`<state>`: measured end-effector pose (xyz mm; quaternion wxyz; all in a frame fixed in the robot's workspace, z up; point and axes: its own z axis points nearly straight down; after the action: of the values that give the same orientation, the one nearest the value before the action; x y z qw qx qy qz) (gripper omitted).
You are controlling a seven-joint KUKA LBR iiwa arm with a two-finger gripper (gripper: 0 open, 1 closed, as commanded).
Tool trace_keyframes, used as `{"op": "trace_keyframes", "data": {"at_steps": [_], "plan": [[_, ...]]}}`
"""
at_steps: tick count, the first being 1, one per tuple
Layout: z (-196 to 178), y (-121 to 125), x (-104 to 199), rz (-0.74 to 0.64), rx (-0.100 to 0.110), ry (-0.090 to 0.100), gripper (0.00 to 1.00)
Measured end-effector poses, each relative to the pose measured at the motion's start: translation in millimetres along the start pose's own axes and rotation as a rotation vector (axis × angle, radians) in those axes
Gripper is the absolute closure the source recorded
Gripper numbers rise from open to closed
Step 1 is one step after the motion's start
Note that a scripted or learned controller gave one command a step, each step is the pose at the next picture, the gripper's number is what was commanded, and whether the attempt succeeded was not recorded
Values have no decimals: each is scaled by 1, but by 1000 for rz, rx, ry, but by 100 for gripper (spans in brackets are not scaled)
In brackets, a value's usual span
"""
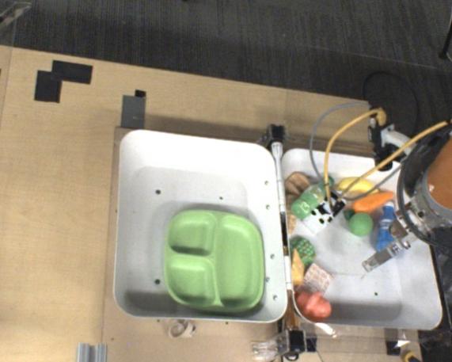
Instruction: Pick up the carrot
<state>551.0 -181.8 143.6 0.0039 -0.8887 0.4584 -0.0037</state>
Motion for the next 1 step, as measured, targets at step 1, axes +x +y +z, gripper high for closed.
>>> {"op": "trace_keyframes", "data": {"at_steps": [1], "plan": [[-4,49,-24,-151,-4,-3,0]]}}
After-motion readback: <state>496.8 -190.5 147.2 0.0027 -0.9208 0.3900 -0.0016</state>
